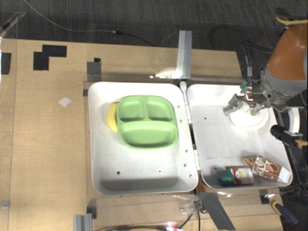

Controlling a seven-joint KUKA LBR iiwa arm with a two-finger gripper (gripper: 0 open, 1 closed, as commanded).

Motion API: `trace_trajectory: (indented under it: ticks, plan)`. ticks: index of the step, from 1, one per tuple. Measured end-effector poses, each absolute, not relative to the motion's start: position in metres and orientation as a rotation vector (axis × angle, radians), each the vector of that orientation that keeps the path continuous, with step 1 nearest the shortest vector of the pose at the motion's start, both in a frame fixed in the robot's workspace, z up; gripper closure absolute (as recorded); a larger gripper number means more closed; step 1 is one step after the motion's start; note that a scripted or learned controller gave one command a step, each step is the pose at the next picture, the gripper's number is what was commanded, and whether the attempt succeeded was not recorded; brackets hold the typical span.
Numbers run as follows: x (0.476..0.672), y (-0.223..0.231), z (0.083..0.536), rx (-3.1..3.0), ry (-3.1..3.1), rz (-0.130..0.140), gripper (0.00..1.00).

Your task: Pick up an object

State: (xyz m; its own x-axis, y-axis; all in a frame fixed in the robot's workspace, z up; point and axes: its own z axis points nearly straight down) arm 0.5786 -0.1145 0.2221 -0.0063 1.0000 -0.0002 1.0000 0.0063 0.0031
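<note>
the gripper (243, 105) hovered over the upper part of the right bin (211, 143), its fingers spread apart with nothing between them. a small can (238, 176) (green-capped) and a snack packet (265, 168) lay along that bin's lower edge, well apart from it.

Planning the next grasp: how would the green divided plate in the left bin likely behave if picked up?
The green plate looks like moulded plastic, so probably stiff and light. Its smooth, rounded rim may slip from a pinch. It seems to rest partly on a yellow thing, so it might rock when pushed.
</note>
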Motion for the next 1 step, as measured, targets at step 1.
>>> trace_trajectory:
  ticks: [1]
  plan:
    - [0.4872,-0.1597,0.1425,2.217,2.224,0.001,0.0]
